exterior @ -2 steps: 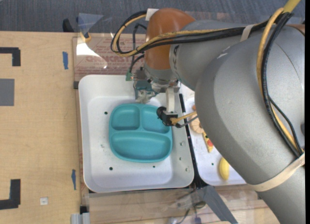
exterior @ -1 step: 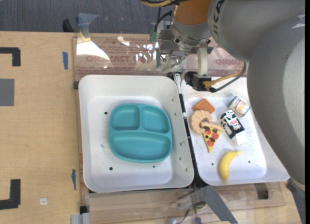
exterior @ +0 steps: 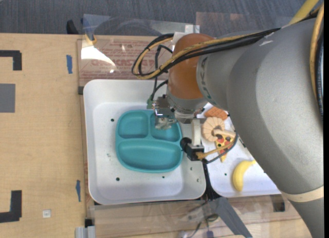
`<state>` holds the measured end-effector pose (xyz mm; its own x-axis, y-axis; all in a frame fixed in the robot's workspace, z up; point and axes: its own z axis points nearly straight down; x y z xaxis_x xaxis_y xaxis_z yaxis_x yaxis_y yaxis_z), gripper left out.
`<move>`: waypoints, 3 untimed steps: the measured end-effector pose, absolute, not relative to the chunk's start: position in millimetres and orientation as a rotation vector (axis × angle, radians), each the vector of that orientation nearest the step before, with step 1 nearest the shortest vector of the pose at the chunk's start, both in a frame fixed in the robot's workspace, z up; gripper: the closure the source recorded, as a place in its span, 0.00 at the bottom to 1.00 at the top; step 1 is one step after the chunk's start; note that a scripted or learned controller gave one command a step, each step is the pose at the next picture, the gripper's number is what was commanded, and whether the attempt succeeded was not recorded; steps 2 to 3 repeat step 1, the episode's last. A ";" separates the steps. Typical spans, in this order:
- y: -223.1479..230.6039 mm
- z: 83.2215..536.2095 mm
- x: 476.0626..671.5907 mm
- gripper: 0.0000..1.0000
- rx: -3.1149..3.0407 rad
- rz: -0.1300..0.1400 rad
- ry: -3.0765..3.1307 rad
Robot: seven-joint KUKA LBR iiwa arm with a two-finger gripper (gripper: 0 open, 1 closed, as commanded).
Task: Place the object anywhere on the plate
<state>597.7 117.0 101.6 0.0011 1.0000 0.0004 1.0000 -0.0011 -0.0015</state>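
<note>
Tool (exterior: 163, 123) poised over upper right compartment of teal divided plate (exterior: 146, 154) in left white bin (exterior: 100, 144); finger spread cannot be told. Toy foods in right bin (exterior: 257, 183): pizza slice (exterior: 222, 140), yellow banana (exterior: 240, 174), orange piece (exterior: 216, 113). All well apart from plate.

Teal three-compartment plate (exterior: 146, 154) flat in left bin (exterior: 103, 180).

right bin (exterior: 257, 180) largely behind the arm (exterior: 267, 77) (banana (exterior: 241, 174) partly covered), gripper (exterior: 163, 124) too small to read
</note>
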 end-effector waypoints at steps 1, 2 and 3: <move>116.7 101.9 597.3 0.00 -2.221 0.003 -2.218; 116.7 101.9 597.3 0.00 -2.221 0.003 -2.218; 116.7 101.9 597.3 0.00 -2.221 0.003 -2.218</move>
